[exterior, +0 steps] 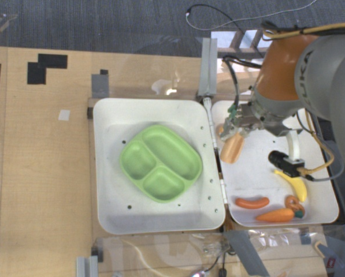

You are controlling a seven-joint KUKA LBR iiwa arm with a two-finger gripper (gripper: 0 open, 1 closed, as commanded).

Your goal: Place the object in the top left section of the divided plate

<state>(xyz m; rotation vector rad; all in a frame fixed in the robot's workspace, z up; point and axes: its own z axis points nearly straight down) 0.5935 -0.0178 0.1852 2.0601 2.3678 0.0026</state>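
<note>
Still early, judging by how things lie. Leftmost, bare tan wooden surface (39, 172) well apart from the landmark, the green three-section divided plastic plate (160, 162). Plate resting in the middle of the left shallow white bin (111, 212), all three sections bare, including the upper left one (138, 156) meant to receive the object. Nothing delivered yet, then.

To the right of the plate, just past the rim between the bins, a pale orange oblong toy food piece (232, 148), tilted, over the near edge of the right shallow white bin (328, 212). Directly above and touching its upper end, the grey arm's pincer (233, 124); apparently clenched on that piece, though the fingers partly blur into it, so grip uncertain. Farther right of the plate, loose in the same bin: a red sausage-shaped toy (252, 202), an orange carrot-shaped toy (274, 215), a yellow toy banana (295, 184).

Left to do, by this reading: carry leftward across the rim, lower over the upper left section, release.
</note>
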